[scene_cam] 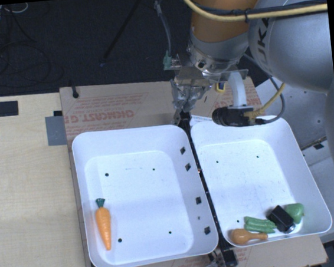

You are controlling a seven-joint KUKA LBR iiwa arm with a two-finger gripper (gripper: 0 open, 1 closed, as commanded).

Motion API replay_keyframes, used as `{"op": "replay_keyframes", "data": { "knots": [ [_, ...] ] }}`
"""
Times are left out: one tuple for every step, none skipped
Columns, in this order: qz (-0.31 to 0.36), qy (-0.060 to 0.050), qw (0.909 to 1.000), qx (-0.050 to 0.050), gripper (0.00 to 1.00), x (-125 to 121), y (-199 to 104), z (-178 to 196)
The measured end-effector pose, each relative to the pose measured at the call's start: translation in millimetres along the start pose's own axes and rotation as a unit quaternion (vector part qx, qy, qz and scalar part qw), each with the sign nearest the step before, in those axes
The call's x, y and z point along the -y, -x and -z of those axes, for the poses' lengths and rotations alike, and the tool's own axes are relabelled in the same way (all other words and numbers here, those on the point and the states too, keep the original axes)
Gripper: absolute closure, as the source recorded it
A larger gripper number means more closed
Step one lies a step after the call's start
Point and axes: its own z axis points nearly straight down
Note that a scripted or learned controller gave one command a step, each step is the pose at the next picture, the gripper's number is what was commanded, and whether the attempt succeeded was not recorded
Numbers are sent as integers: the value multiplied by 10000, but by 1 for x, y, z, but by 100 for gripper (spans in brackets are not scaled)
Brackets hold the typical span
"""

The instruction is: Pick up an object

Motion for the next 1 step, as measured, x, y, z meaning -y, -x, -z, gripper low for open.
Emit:
{"op": "replay_keyframes", "data": {
  "knots": [
    [44,103,9999,-27,100,0,-59,81]
  ]
}}
